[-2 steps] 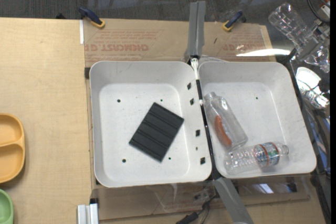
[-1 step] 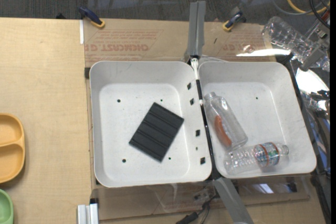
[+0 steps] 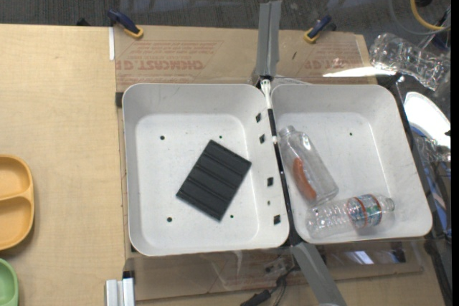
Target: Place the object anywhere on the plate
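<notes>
Jaws of the gripper: whether spread or pressed together cannot be told from this view.

Tan bench [image 3: 57, 97] fills the left side. A brown cardboard sheet [image 3: 215, 57] lies beneath both bins, and its printing reads reversed and is hard to make out.

Left bin [image 3: 126, 154] and right bin [image 3: 337, 92] are white and shallow and meet along a central seam.

A black ridged slab [image 3: 214, 180] lies flat and askew on the floor of the left bin, well apart from the plate.

An orange divided plate [image 3: 13, 201] rests on the bench at the left edge, with only its right part in frame. Below it is a green item [image 3: 6, 284], cut off too far to identify.

In the right bin a clear bottle [image 3: 307, 167] lies slanted, with something orange-red showing through it that cannot be resolved. A smaller labelled bottle [image 3: 355, 213] lies on its side just beside it, near the front wall.

Crinkled clear plastic [image 3: 405, 57] at upper right is blurred by glare.

Two clamps [image 3: 125, 24] [image 3: 318, 26] grip the far edge of the cardboard.
</notes>
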You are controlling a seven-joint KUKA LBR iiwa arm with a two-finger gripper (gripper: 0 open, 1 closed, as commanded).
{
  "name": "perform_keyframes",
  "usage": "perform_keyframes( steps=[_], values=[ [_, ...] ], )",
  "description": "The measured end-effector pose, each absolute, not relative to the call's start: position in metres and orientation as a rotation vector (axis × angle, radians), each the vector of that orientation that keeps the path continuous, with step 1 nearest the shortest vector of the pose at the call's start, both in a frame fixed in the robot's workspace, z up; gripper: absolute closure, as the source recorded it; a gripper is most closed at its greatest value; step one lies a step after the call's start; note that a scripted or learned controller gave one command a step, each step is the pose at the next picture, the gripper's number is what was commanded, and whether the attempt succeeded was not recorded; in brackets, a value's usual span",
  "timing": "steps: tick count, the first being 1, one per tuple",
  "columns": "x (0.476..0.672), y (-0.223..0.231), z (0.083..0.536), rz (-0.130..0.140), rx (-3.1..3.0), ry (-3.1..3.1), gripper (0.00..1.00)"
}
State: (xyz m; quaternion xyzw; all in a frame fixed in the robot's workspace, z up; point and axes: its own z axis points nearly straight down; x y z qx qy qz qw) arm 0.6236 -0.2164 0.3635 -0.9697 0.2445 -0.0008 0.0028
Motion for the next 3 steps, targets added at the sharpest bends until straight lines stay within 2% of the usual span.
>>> perform_keyframes(
  steps=[1,3],
  values=[
    [0.617,-0.22,0.375,-0.006,-3.118,0.313,1.0],
    [0.636,-0.22,0.357,-0.009,-3.117,0.312,1.0]
  ],
)
